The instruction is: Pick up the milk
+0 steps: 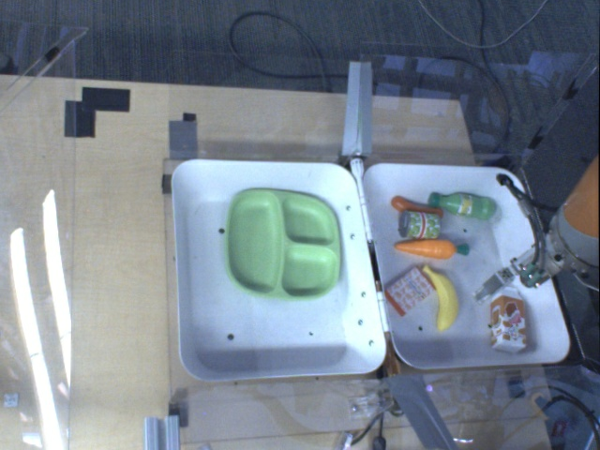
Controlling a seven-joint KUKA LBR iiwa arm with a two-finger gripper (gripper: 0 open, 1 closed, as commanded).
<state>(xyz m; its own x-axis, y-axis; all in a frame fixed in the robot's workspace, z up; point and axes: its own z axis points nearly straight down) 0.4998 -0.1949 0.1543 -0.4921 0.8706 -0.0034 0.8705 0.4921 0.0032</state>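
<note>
Green tray (281,242), yellow banana (444,298), seemingly brown-and-white milk carton (507,323).

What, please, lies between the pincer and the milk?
Nothing: in the camera view, bare white bin floor separates the pincer from the milk just below it.

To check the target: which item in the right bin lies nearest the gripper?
The milk carton, just below the gripper; the banana lies farther left.

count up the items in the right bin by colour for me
Green: 1, bottle
Orange: 1, carrot
Yellow: 1, banana
Red: 2, sausage, snack box
Mixed labels: 2, can, milk carton
Total: 7
</note>
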